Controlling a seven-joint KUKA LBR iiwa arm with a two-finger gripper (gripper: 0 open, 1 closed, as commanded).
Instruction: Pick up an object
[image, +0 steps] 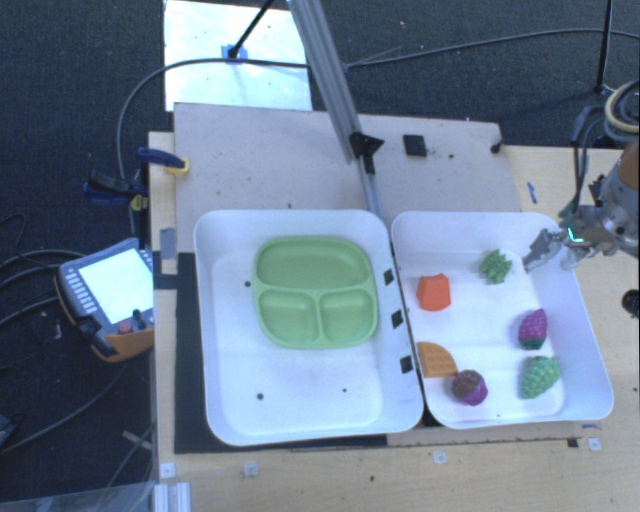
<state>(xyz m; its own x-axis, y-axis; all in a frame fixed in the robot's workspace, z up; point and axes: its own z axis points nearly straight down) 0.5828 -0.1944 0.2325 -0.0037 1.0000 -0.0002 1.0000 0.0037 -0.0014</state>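
Purple berry toy (468, 386) is sitting at right bin (500, 228) front, w/ green grapes (539, 376), orange block (433, 292), green sprig (494, 265) around. Gripper (549, 252) is hovering over far right rim; can't tell jaw state.

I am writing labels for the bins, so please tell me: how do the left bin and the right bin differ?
The left bin holds one thing, a green divided plate; the right bin holds several small toy foods, such as an orange block and a green bunch of grapes. The left bin looks wider than the right bin. The tool hangs over the right bin's far edge, away from the left bin. Both are shallow and white.
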